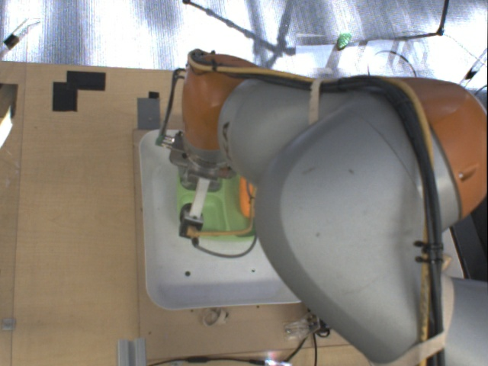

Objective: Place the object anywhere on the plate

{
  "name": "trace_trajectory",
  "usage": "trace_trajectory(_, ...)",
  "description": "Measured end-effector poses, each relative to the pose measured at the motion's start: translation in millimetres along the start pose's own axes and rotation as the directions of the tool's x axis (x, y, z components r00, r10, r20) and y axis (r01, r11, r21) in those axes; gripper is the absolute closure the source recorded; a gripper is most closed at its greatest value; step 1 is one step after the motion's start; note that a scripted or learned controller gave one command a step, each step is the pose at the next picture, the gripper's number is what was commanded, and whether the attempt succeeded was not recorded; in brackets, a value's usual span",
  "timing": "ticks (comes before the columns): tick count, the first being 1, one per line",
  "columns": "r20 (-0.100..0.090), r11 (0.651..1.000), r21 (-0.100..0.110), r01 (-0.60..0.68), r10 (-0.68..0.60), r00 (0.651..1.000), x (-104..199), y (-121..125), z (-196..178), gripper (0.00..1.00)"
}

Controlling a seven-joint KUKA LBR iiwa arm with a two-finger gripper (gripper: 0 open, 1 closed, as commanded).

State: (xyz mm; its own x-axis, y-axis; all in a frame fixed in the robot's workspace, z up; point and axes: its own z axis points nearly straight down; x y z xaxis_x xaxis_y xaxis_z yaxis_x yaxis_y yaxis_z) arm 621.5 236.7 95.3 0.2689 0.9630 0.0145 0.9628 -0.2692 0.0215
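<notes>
The big grey arm hides much of the white bin. Below the gripper lies the green plate. I cannot tell whether the gripper is wide or closed. An orange object peeks out just beside it, toward the arm. If it is released over the plate's edge, it may roll off.

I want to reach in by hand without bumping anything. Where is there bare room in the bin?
The bin floor lies bare between the green plate and the near wall, and in a thin strip along its left wall. It is crowded at the plate, where the arm hangs over it beside an orange thing.
</notes>
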Motion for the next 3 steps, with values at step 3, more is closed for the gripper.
trace_trajectory(3, 0.013, 0.995, 0.018, -0.102, 0.101, 0.995, -16, -55, -49, 1.0)
